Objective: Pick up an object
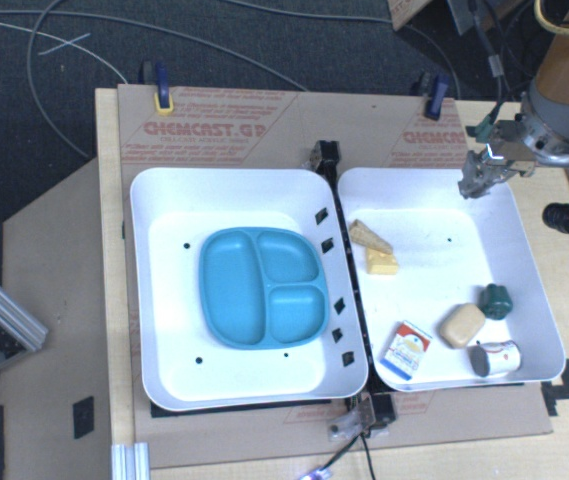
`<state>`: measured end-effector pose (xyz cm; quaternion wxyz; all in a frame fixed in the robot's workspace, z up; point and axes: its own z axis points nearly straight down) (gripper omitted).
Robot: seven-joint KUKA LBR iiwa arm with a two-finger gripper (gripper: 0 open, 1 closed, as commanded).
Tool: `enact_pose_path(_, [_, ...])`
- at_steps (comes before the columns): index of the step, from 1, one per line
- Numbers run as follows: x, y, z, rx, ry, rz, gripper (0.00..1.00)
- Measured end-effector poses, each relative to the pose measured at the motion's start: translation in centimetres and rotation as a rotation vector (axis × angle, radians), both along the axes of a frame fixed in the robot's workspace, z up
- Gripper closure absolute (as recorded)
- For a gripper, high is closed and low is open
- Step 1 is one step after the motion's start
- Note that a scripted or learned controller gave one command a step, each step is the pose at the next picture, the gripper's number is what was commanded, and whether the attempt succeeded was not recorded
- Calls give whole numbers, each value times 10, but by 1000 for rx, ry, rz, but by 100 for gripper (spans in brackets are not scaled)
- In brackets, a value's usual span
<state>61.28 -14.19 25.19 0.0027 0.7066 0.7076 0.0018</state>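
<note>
Objects for picking lie loose in the right bin (524, 258), two tan wedges (374, 248) near its left wall, while my gripper (479, 178) hangs above its far rim, likely poised to descend, its state hidden.

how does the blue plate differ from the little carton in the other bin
The blue plate is far larger than the little carton. The plate is one plain blue with three compartments; the carton is white with red and blue print. The plate lies alone in the left bin; the carton shares the right bin with other items. Both lie flat.
</note>
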Motion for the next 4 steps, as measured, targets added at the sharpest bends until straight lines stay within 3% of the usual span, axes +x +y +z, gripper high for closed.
enact_pose_path(2, [-2, 110, -7, 4, 9, 5, 100])
enact_pose_path(4, [-33, 223, -29, 3, 11, 4, 100])
